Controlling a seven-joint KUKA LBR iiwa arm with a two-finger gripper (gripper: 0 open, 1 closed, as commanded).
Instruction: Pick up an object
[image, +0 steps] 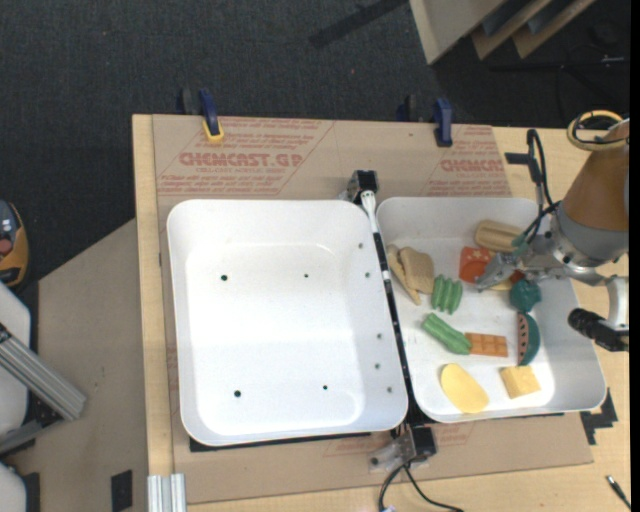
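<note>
Objects all in right bin (590, 385): tan bread-like piece (413, 270) at left, two green pieces (446, 294) (446, 334) mid, orange block (487, 345), yellow oval (464, 388) and yellow wedge (520, 381) near edge, watermelon slice (528, 337), teal piece (524, 294), red piece (474, 265), tan roll (497, 236) far side. Claw (497, 275) low beside red piece, touching unclear. Claw state: cannot tell. Left bin (190, 300) on worktop (300, 150) alongside.

Two smooth, glossy white plastic bins (280, 225) sit on a matt brown cardboard sheet (300, 150) — toy food (465, 388) looks plastic.
</note>
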